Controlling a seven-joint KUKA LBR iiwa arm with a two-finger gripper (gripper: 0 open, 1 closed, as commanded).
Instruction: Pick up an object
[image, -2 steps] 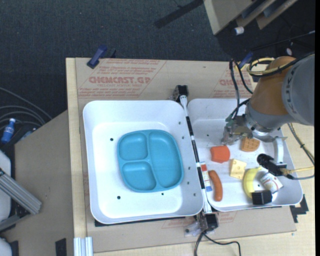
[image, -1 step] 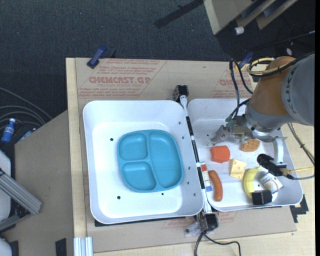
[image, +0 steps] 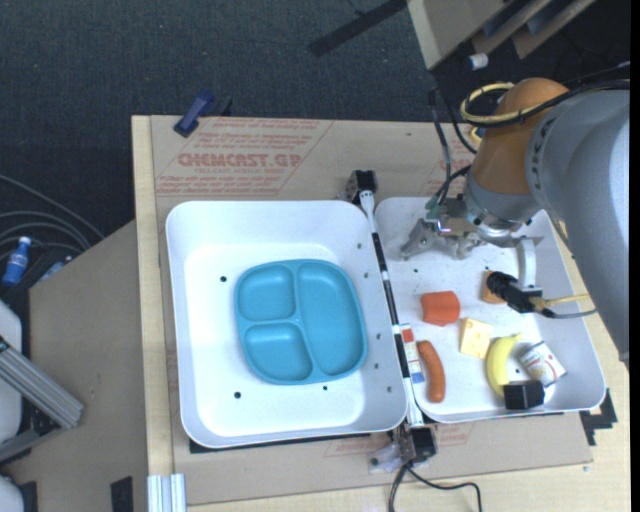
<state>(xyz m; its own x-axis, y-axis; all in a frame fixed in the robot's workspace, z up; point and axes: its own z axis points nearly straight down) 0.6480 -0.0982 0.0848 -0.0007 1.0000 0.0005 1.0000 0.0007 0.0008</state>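
Hovering with its prongs spread over the right bin's (image: 575, 385) far edge, the tool (image: 440, 238) risks closing on nothing, since the orange block (image: 440, 307) lies nearer the bin's middle.

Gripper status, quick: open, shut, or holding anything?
Gripper: open, fingers spread, nothing between them, at the top of the right bin, apart from the orange block.
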